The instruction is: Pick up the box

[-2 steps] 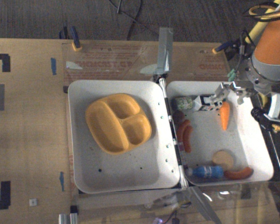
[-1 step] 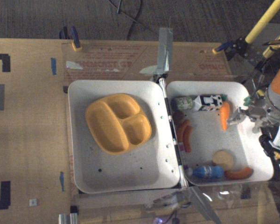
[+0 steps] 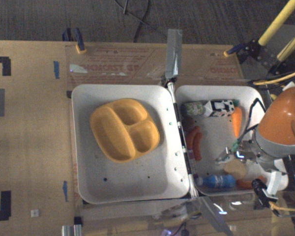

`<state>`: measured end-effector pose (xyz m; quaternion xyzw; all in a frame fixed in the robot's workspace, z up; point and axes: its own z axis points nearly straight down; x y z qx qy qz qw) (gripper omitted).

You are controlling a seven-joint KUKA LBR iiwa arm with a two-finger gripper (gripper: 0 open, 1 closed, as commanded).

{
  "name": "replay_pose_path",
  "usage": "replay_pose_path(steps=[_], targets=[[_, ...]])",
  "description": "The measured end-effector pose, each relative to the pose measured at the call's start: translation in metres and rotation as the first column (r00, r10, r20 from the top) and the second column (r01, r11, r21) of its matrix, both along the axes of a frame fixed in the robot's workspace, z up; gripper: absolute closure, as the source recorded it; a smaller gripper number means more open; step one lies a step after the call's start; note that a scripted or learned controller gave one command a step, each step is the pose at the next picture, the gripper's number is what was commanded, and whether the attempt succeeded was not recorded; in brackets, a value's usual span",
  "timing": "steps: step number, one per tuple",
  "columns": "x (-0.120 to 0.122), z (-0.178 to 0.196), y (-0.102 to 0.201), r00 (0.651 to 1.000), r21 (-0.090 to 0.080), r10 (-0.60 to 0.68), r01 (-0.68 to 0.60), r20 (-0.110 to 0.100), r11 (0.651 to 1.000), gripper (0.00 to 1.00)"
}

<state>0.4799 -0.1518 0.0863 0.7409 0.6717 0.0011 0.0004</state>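
Where we look down from the camera view: two bins on the surface.
Left bin: yellow divided plate.
Box: black-and-white carton, right bin far wall, beside carrot.
Pincer: low over right bin; we cannot tell its state.
Near front: blue bottle.

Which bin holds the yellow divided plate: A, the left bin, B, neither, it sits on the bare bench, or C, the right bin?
A: the yellow divided plate lies alone inside the left bin, while the right bin holds the small box, a carrot and a blue bottle.
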Motion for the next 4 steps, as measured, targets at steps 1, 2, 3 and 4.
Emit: replay_pose_path(steps=[1,2,3,4], targets=[[0.097,0.000,-0.008,0.967,-0.001,-0.254,0.254,0.002,0.967,0.00],[0.050,0.001,-0.042,0.967,0.021,-0.255,0.256,-0.008,0.967,0.00],[0.007,0.001,-0.044,0.969,0.026,-0.248,0.248,-0.005,0.968,0.00],[0.047,0.187,0.001,0.931,-0.001,-0.366,0.366,-0.002,0.931,0.00]])
